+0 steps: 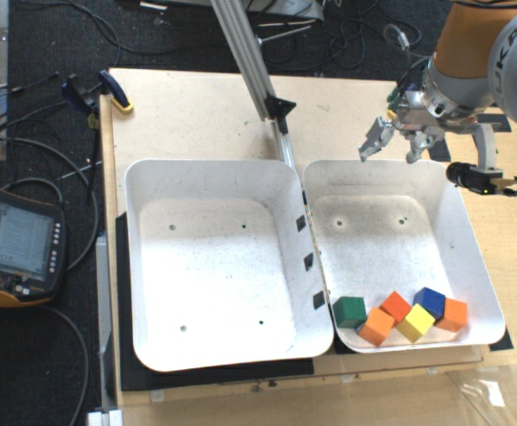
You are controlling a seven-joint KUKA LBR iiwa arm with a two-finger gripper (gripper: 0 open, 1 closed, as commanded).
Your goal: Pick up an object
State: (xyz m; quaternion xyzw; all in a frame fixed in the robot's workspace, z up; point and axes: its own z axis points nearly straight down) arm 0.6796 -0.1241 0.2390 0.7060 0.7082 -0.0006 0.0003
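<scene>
Several small blocks lie along the near edge of the right bin (472,247): a green one (350,311), three orange ones (395,306) (377,327) (454,314), a yellow one (416,323) and a blue one (430,300). My gripper (395,146) hangs above the far rim of the right bin, well away from the blocks. Its two fingers are spread apart with nothing between them.
The left bin (152,238) sits beside the right one. A slanted metal rail (245,47) runs from the top down to the gap between the bins. A teach pendant (19,247) and cables lie on the floor at left.
</scene>
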